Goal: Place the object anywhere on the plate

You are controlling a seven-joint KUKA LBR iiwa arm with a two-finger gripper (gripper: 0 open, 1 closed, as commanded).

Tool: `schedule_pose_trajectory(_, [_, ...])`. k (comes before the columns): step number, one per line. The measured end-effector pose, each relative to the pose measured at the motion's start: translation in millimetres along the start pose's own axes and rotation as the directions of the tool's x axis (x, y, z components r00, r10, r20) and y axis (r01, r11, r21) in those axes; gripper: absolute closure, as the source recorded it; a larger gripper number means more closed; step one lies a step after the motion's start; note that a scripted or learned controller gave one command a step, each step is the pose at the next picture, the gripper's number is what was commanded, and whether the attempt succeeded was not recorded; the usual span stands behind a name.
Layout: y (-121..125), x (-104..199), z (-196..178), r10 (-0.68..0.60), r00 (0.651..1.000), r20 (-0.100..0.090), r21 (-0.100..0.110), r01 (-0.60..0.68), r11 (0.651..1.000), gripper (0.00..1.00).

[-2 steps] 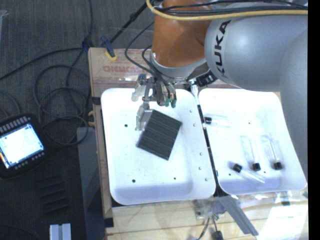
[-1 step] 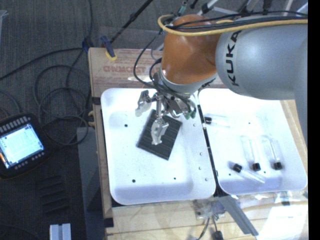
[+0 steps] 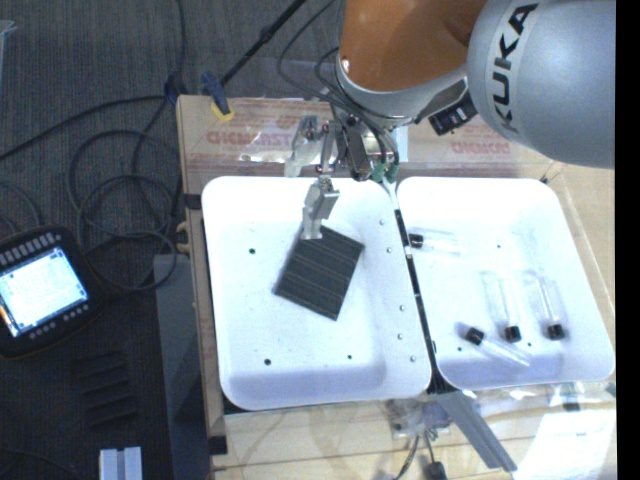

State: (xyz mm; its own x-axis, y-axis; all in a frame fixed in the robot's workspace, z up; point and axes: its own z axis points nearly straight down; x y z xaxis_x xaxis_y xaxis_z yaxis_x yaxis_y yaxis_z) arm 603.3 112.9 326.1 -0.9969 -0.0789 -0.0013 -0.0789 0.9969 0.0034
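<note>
Up close you've got the arm [image 3: 480, 38] looming over the tabletop [image 3: 300, 128]. Your end effector [image 3: 318, 208] hangs above the left bin [image 3: 240, 368], right at the dark plate's [image 3: 320, 275] far corner; I cannot tell its grip. Clear tubes [image 3: 510, 308], black-capped, lie in the right bin [image 3: 590, 368].

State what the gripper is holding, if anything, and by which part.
Cannot be told. The gripper hangs above the dark ribbed plate in the left bin; no object is visibly in it.
</note>
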Motion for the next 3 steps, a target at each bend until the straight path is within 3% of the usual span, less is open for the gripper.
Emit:
schedule_pose_trajectory(1, [-24,40,28,-0.178,0.984,-0.003,0.002,0.178,0.984,0.00])
schedule_pose_trajectory(2, [-74,-14,38,-0.145,0.989,0.000,0.001,0.145,0.989,0.00])
schedule_pose_trajectory(3, [-13,-11,16,-0.173,0.985,0.000,0.001,0.173,0.985,0.00])
